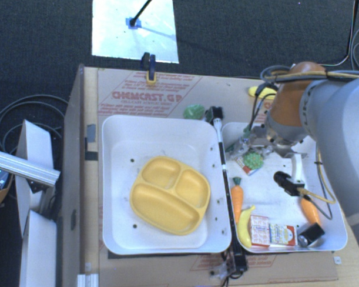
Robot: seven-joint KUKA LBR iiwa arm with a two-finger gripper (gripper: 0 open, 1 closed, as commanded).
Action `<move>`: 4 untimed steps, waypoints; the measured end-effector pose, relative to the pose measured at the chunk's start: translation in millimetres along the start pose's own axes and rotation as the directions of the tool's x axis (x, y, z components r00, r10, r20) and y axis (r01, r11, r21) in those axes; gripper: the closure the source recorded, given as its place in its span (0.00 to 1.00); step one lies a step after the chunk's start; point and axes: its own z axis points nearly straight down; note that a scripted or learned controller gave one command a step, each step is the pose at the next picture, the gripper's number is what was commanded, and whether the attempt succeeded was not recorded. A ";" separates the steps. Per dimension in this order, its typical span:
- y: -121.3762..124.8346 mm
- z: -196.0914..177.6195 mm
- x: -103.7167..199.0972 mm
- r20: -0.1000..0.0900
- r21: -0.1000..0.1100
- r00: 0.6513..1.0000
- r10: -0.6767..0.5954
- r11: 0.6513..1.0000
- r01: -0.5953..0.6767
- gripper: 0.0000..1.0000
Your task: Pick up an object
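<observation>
My gripper (252, 148) hangs low over the far left part of the right bin (340, 234), under the grey arm with its orange band (291, 105). Right below it lies a small green and red toy (253, 162); I cannot see whether they touch. Further forward in this bin lie an orange carrot (237, 196), a yellow banana (244, 223), a red and white carton (273, 234), a second carrot (310, 210) and a small black object (311, 234).
The left bin (117, 167) holds a yellow divided plate (170, 194). A green leafy toy (194, 112) lies on the cardboard behind the bins. A black bar (223, 165) runs along the gap between the bins.
</observation>
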 end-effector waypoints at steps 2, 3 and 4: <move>-8.7 1.3 -8.2 0.000 0.010 1.000 0.009 1.000 -0.009 0.00; -6.3 -9.9 -8.0 0.000 0.005 1.000 0.007 1.000 -0.007 1.00; -58.0 -104.9 35.1 -0.002 0.001 1.000 0.002 1.000 -0.002 1.00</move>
